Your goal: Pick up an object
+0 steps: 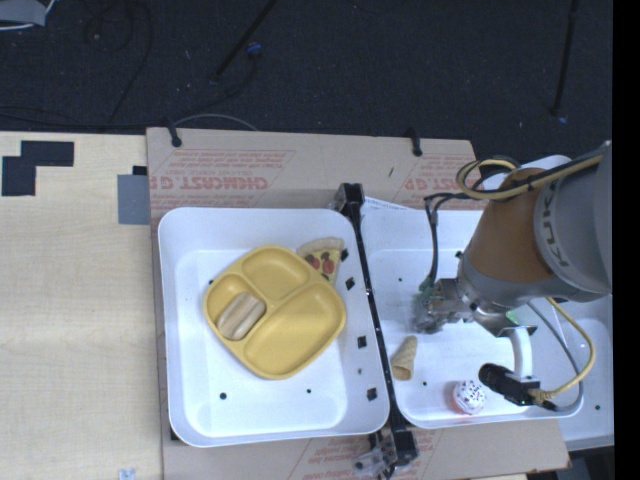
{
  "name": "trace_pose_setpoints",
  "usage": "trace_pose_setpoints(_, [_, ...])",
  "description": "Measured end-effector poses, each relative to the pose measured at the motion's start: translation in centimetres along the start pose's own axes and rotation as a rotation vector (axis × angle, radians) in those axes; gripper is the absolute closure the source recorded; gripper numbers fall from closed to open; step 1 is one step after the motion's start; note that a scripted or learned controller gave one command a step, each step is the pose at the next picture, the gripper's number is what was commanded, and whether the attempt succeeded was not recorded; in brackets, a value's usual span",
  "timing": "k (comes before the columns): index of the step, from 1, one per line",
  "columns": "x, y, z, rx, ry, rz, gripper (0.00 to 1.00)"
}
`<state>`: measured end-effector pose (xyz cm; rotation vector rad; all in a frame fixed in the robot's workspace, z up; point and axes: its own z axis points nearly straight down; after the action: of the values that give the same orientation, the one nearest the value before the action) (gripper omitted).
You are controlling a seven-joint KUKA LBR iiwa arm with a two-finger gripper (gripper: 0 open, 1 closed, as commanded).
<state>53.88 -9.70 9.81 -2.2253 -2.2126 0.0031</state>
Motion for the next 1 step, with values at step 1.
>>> trace_pose_setpoints(1, [0.84,-0.41,-4.8,-0.003,0.0,-0.007,1.0])
